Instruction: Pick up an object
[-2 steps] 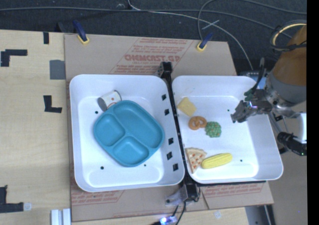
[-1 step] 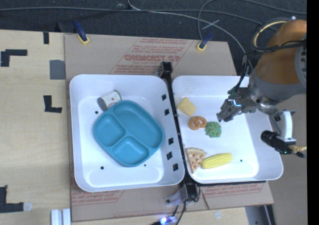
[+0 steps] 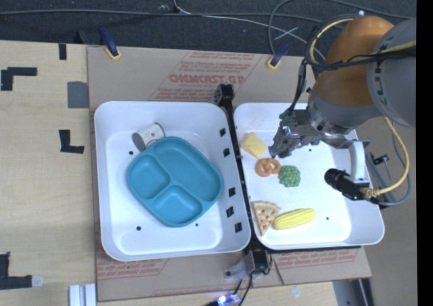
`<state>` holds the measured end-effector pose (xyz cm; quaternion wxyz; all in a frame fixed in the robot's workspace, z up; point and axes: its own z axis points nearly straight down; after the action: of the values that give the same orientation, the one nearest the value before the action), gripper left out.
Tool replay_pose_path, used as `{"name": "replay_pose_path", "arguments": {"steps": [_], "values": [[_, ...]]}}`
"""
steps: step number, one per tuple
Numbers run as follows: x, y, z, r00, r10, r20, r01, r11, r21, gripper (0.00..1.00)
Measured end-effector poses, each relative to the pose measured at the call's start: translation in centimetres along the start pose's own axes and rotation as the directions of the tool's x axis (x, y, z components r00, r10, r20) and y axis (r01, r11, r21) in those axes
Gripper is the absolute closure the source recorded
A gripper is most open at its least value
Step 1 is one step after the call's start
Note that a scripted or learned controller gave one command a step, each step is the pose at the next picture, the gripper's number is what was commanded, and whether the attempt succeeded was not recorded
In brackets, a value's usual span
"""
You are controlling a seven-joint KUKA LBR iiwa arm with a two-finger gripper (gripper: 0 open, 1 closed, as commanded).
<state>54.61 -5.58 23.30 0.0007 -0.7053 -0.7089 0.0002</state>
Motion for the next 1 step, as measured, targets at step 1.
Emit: {"name": "replay_pose_path", "arguments": {"steps": [1], "values": [[4.67, 0.58, -0.56, 1.0, 0.0, 0.0, 0.0, 1.0, 0.0, 1.0]]}}
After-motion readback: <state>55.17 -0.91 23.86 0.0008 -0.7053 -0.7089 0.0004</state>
